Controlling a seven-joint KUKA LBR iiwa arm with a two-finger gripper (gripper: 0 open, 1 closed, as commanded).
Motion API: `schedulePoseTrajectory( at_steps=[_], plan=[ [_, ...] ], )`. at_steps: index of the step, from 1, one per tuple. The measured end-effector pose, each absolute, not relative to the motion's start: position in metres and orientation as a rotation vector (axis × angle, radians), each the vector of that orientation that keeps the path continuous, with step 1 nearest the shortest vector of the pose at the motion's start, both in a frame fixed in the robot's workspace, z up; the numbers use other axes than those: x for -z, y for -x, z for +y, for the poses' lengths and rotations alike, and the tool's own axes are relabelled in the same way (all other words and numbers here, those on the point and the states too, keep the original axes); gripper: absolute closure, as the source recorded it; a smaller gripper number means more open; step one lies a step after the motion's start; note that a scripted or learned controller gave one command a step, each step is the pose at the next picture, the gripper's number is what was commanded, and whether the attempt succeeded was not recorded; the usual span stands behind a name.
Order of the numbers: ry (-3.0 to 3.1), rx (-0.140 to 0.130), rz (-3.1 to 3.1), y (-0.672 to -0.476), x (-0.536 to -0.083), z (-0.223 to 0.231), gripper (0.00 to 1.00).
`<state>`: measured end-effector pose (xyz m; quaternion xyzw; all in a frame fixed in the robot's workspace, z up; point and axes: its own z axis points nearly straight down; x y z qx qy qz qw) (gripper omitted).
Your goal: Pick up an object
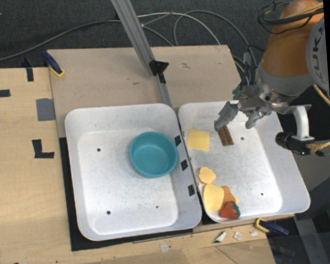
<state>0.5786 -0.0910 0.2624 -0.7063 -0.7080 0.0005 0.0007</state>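
Toy food pile [220,201] crowds right bin's [270,171] front-left corner; gripper [236,117], spread wide and empty, hovers over brown block [225,136], poised for it.

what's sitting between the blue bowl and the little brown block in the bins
In the camera view, the flat pale yellow square lies between the round teal-blue bowl and the small brown block, just past the rims where the two bins meet.

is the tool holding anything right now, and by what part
Nothing is held. The tool hangs open over the right bin, with a brown block lying on the bin floor just below its fingers, not between them.
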Motion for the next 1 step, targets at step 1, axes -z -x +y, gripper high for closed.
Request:
schedulePoseTrajectory(
  at_steps=[1],
  plan=[
    [2.218, -0.001, -2.223, -0.5786, -0.2625, -0.0912, 0.0]
  ],
)
